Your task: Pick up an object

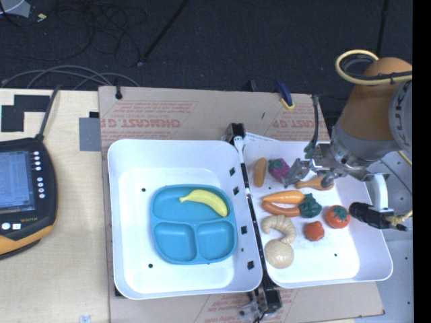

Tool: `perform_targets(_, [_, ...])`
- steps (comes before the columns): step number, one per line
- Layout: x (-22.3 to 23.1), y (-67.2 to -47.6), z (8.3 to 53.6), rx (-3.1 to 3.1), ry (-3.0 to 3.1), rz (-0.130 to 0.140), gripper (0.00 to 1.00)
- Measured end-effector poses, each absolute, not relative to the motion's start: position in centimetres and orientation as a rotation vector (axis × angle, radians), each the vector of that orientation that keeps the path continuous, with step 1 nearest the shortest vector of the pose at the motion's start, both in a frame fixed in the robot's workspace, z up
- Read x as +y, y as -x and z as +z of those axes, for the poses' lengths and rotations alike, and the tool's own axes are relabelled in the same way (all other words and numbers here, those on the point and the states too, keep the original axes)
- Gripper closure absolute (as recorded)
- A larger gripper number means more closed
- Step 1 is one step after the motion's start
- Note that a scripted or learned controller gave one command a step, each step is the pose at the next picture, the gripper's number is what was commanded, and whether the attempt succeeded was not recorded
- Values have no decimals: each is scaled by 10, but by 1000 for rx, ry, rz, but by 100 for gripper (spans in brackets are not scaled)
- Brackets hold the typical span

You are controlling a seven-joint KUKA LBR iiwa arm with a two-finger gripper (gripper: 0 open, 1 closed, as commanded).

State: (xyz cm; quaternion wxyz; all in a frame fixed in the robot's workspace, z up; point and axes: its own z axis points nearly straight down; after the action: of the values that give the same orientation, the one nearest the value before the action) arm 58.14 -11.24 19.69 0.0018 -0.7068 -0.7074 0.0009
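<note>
Here the gripper (pixel 301 172) hangs spread, just above the carrot (pixel 283 197), touching nothing.

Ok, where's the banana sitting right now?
In the camera view the banana lies in the left bin, in the large upper compartment of the blue divided tray, toward its right side.

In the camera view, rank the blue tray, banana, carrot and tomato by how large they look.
1. Blue tray
2. Banana
3. Carrot, close to the banana in length but slimmer
4. Tomato
All lie at a similar distance from the camera, so the order looks reliable.
</note>
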Motion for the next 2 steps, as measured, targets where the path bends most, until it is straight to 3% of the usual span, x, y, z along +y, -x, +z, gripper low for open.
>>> perform_targets(1, [-111,-547,82,-2217,2217,6,0])
perform_targets(2, [-115,-549,98,-2211,2227,2,100])
